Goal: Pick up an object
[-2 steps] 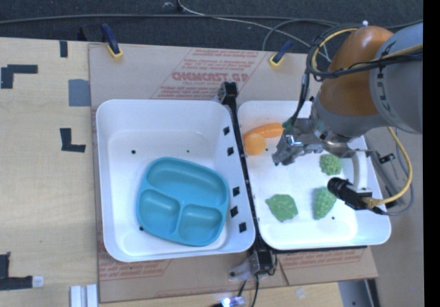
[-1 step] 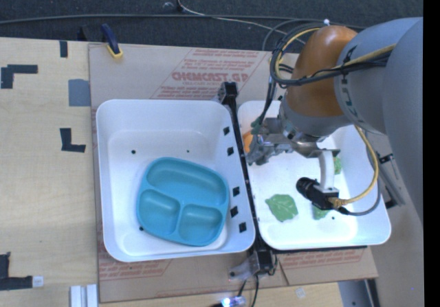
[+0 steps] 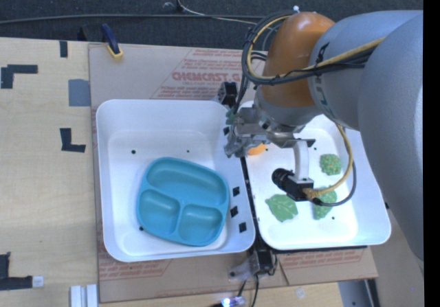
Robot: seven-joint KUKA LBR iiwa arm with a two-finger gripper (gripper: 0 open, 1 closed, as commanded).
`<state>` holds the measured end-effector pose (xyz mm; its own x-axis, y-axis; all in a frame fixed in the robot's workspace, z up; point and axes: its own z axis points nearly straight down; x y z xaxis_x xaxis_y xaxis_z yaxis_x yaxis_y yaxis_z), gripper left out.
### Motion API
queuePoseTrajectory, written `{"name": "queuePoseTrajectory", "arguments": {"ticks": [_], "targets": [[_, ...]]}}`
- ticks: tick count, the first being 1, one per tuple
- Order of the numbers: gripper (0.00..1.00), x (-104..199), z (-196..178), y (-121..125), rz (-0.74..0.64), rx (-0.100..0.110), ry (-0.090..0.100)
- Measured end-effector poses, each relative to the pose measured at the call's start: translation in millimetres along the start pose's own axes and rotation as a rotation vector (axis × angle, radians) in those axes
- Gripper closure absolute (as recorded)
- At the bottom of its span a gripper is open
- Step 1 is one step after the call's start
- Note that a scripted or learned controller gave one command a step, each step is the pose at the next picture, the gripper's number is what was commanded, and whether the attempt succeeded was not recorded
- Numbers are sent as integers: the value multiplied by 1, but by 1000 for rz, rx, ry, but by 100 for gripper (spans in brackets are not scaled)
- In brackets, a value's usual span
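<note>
Orange piece (image 3: 256,150) peeks out, perhaps directly beneath the gripper (image 3: 242,141); centre over it before closing. Whether the gripper is open I cannot tell.

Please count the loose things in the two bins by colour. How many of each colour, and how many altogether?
Blue: 1 divided plate
Green: 3 lumpy pieces
Orange: 1 small piece, partly hidden
Total: 5

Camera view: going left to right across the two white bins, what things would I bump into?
Blue plastic plate with three compartments → small orange piece → flat green leafy piece → bumpy green lump.
</note>
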<state>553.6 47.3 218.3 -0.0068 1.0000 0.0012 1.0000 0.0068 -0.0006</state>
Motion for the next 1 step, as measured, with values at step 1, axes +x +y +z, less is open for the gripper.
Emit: {"name": "queuePoseTrajectory", "arguments": {"ticks": [1], "targets": [[100,48,-8,5,0,1,0]]}}
